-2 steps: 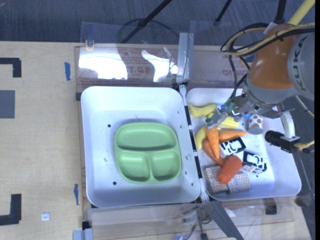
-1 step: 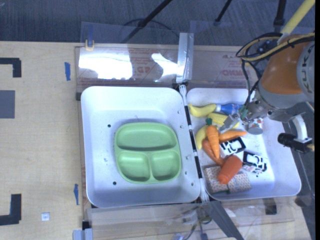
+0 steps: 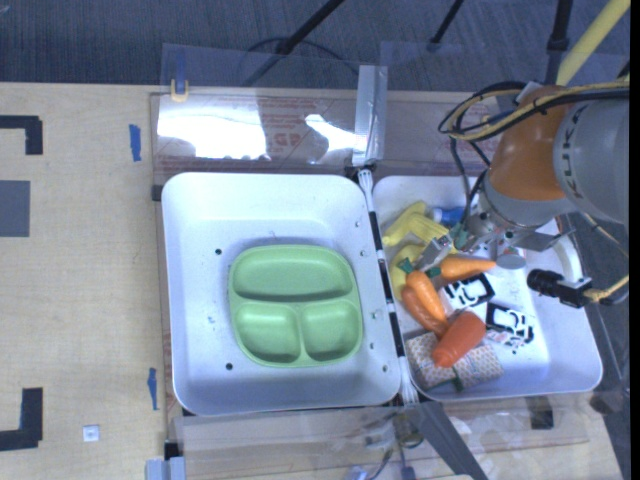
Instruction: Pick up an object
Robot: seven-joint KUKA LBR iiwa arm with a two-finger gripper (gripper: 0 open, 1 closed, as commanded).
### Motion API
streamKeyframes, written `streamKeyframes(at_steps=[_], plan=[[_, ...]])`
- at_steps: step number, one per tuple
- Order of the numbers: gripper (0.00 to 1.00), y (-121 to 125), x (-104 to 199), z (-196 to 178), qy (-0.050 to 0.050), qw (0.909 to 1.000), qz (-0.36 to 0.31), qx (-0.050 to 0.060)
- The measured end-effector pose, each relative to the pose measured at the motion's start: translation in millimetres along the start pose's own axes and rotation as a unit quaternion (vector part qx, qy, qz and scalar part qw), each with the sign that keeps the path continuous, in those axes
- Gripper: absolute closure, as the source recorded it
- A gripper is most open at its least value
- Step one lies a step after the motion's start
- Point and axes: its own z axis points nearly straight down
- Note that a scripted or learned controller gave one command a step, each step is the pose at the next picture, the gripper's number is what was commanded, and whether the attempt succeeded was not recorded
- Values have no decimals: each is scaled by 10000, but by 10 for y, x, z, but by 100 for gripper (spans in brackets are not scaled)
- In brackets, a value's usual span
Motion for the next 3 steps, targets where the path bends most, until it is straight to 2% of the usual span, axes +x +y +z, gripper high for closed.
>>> streamKeyframes(at_steps=[1, 2, 3], plan=[[100, 17, -14, -124, -22, 10000, 7, -32], [100, 16, -515, -1, -4, 9741, 2262, 4], [0, 22, -498, 9, 10, 9742, 2257, 9]])
